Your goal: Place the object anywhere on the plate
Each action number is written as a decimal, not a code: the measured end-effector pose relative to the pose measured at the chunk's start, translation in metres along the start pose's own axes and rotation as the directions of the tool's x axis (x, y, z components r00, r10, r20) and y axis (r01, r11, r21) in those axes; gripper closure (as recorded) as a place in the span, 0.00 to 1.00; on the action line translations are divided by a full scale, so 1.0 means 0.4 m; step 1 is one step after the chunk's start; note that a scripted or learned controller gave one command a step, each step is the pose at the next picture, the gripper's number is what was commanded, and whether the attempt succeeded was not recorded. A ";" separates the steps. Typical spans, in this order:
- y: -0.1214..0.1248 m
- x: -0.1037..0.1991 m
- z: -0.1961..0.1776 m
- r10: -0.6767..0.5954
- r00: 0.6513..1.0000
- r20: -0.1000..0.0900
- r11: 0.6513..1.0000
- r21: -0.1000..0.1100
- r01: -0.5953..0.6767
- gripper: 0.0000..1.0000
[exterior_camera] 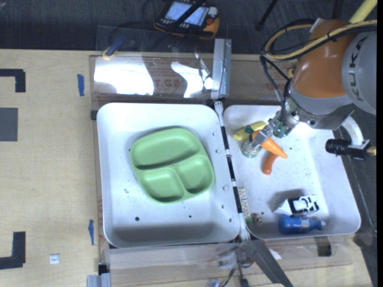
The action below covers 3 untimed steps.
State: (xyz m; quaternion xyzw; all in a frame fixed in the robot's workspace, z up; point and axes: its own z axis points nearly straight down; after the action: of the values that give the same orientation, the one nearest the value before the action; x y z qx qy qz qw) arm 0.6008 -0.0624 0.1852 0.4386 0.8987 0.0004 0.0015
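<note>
A green plate (172, 164) with three compartments lies in the left bin (116, 124). In the right bin (335, 184), near its far left corner, lie an orange carrot-shaped toy (273, 154), a yellow toy (248, 130) and a small grey-and-orange piece (252, 146) close together. My gripper (276, 129) hangs low over that cluster, just above the carrot's upper end and to the right of the yellow toy. The wrist covers its fingers.
A blue bottle-like object (301, 223) and a black-and-white block (303, 205) rest near the right bin's front edge. A metal divider (227, 154) separates the two bins. Cables (287, 37) loop behind the arm at the back right.
</note>
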 end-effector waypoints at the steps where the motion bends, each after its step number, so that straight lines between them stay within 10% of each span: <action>1: 0.046 -0.037 -0.108 -0.050 0.999 0.001 0.999 -0.001 0.050 1.00; 2: 0.100 0.089 0.000 0.005 1.000 -0.002 1.000 0.000 -0.005 1.00; 3: 0.299 0.247 -0.001 -0.333 0.943 0.002 0.943 -0.004 0.333 1.00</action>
State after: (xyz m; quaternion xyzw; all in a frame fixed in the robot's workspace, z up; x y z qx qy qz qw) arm 0.6341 0.0890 0.1857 0.2804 0.9599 0.0016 0.0028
